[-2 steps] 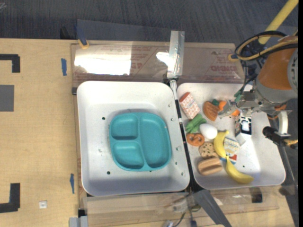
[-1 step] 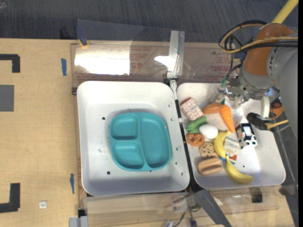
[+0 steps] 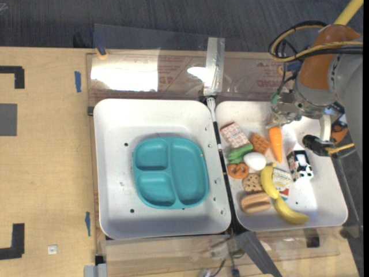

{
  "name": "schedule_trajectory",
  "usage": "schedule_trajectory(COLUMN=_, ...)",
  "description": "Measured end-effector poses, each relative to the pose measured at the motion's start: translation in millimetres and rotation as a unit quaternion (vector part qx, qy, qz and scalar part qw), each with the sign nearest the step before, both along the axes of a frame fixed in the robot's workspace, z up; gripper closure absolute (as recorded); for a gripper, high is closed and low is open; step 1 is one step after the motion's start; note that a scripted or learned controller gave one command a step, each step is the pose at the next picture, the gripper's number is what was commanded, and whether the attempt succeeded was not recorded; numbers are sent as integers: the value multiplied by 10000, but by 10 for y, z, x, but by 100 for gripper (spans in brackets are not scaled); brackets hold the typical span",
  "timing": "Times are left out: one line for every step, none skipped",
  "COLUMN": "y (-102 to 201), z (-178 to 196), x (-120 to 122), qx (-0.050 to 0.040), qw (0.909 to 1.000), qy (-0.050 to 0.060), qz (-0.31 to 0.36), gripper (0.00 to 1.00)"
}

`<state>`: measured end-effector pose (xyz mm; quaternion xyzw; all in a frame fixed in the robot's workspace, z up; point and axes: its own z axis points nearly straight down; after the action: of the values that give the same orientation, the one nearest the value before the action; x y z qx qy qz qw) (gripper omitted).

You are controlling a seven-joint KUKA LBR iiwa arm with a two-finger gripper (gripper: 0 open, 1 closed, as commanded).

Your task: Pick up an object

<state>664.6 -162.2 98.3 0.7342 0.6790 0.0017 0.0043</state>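
White plastic, two shallow bins side by side on a tan bench. Left bin carries a teal divided plate, three compartments, lying flat near the middle. Right bin carries a clutter of toy food gathered toward its left half: a pink-and-white patterned box at the top of the group, a waffle-textured orange piece just right of it, a green pea pod below the box, a white egg, a pretzel, a chocolate-chip cookie, a hot dog in a bun nearest the front rim, and a yellow banana curving from beside the egg down to the right. An orange carrot lies lengthwise, top end pointing toward the back of the bin. A small black-and-white carton sits to the right of the carrot, apart from it. Grey arm with orange band enters from the right; gripper sits over the back of the right bin, directly above the carrot's top end, close to or touching it. Cannot tell how its jaws stand at this angle, nor whether anything is between them. Clear plastic sheeting stands behind both bins.
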Motion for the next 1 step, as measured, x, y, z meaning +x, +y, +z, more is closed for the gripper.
schedule_trajectory(y=1214, z=919, x=51, qx=36, qw=10000, qy=-13, qz=-51, gripper=100)
